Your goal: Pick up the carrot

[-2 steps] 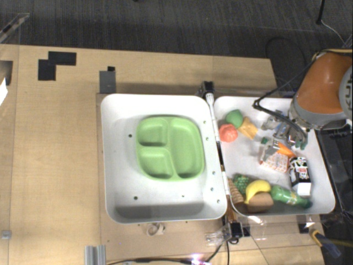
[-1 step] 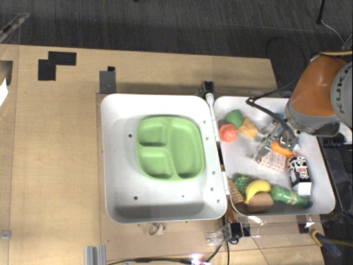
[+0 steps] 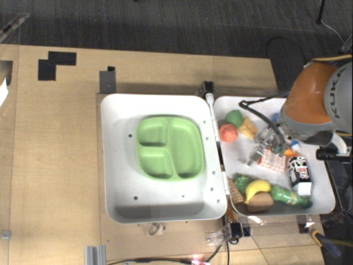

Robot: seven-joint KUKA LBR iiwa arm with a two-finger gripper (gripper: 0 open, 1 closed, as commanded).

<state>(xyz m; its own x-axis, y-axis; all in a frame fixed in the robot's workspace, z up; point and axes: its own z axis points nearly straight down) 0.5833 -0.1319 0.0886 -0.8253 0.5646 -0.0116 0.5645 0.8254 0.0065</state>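
The likely carrot point(image 3: 228, 132), a stubby orange piece with its green end farther away, lies near the tool's point(image 3: 258, 152) left; I cannot tell whether the tool is apart or together.

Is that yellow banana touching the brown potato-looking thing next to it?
Touching. In the camera view the banana lies against the top of the brown potato-like piece, with no white bin floor visible between them.

My arm point(image 3: 325, 101) is grey with a broad orange band; black cables run to my metal gripper point(image 3: 263, 146).
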